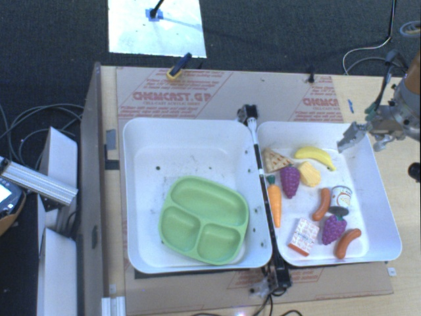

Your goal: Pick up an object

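- Nearest the lens, a sausage (347,242) lies at five o'clock in the right bin (385,196), long axis running seven to one o'clock.
- Crowding it: purple grapes (333,229) touching at nine o'clock, a can (340,197) above, a wafer packet (304,236) beyond.
- Banana (315,156) sits up at twelve o'clock.
- Green tray (204,220) rests in the left bin (141,176).
- Gripper (360,135) hovers at two o'clock, released, holding nothing.
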`<control>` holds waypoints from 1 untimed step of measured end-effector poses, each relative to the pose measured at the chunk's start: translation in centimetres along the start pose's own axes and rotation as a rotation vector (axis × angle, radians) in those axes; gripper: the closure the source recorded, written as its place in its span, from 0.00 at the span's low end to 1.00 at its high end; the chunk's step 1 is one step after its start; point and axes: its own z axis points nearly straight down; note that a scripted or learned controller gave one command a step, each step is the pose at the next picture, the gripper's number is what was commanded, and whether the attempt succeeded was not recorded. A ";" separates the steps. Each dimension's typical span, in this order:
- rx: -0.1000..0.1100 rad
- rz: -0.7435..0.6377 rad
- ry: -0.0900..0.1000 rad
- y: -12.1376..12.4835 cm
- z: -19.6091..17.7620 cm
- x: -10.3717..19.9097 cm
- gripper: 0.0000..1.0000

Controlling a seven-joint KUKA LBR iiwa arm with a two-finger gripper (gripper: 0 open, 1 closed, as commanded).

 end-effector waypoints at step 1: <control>0.004 0.002 0.002 -3.6 16.7 0.5 0.00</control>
